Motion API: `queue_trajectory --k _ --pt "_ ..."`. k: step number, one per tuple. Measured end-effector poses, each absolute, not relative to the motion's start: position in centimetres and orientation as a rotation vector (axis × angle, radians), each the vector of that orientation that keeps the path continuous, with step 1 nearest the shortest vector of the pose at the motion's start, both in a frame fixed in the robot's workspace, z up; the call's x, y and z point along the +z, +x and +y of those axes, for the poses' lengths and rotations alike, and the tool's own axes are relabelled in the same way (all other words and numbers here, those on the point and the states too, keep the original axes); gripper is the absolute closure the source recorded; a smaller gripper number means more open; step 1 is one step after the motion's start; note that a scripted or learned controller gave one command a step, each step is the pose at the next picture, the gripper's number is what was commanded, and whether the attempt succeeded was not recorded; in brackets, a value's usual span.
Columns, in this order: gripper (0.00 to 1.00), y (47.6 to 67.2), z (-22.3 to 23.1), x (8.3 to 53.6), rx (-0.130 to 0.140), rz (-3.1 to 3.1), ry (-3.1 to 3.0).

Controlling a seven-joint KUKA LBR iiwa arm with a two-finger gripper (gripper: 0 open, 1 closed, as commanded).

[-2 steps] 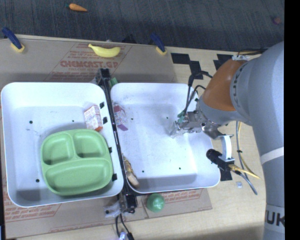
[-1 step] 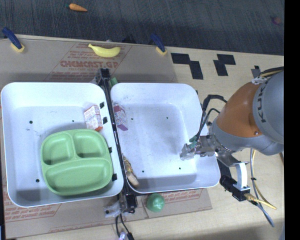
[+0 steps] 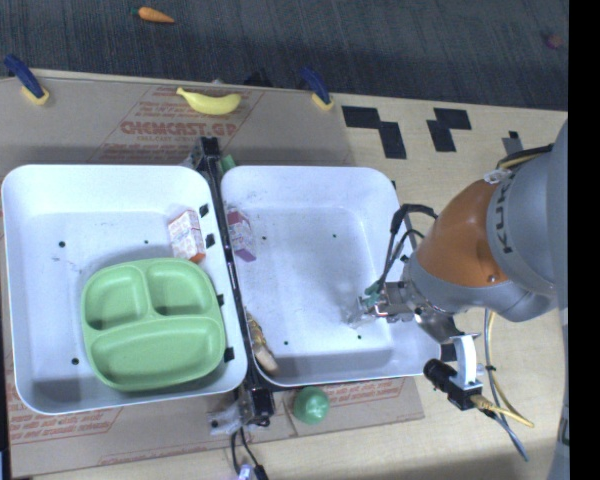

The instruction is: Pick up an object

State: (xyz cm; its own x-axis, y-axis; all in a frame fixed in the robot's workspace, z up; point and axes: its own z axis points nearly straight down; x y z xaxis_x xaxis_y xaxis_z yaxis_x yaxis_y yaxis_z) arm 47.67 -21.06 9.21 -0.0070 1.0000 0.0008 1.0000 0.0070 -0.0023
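This looks like a robotics lab. A grey and orange industrial arm stands at a bench covered with printed cardboard, held by blue clamps. Two white bins sit side by side, black marker shapes lie near, and grey carpet covers the floor.

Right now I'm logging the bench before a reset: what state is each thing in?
green tray: flat, upright, in left bin
small carton: lying behind the tray
packet: at right bin left wall
banana: lying outside, behind the bins
green ball: outside, in front
gripper: low in right bin
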Motion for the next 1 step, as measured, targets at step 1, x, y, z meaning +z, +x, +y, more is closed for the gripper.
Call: queue_trajectory --k 1 --pt "1.0 49.2 -15.96 9.18 0.0 -2.229 -2.209"
